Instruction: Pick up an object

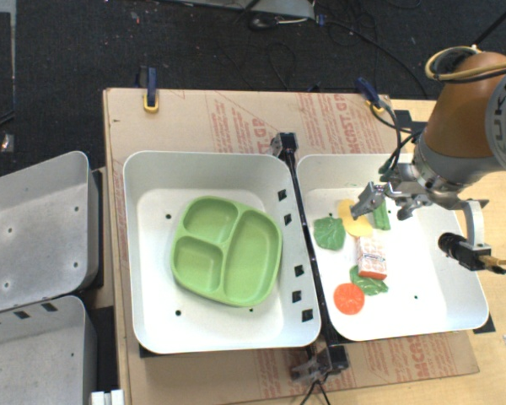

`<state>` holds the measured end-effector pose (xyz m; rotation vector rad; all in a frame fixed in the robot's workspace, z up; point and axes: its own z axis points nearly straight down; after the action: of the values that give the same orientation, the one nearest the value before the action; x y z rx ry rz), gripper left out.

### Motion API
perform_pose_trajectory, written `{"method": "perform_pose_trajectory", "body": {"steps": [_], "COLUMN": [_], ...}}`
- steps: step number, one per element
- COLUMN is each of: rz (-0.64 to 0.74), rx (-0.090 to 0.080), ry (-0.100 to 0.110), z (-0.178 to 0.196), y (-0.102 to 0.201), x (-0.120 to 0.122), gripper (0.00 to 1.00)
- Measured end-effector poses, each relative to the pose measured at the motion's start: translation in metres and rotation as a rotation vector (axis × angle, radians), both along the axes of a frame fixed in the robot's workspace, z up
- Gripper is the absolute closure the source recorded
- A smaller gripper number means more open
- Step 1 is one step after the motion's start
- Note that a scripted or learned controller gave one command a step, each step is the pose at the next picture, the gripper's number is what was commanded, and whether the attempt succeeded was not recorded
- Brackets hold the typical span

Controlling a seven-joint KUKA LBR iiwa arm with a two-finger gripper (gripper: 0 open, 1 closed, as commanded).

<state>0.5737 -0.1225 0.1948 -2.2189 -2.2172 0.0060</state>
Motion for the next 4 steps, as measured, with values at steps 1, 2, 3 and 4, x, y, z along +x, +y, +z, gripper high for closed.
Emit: {"method": "perform_pose_trajectory", "body": {"steps": [1,2,3,4], "rz": [-0.001,-0.001,-0.003,0.004], "rx": [0.001,-0.007,-0.009,-0.001], "ry": [0.0,-0.014,-0.023,-0.011], "z": [-0.059,-0.1,-0.086,-0.034], "y": [0.007,0.005,0.004,0.014], "x": [-0.008,-0.005,-0.003,0.002], "gripper": [0.0,0.0,1.0,1.0]}}
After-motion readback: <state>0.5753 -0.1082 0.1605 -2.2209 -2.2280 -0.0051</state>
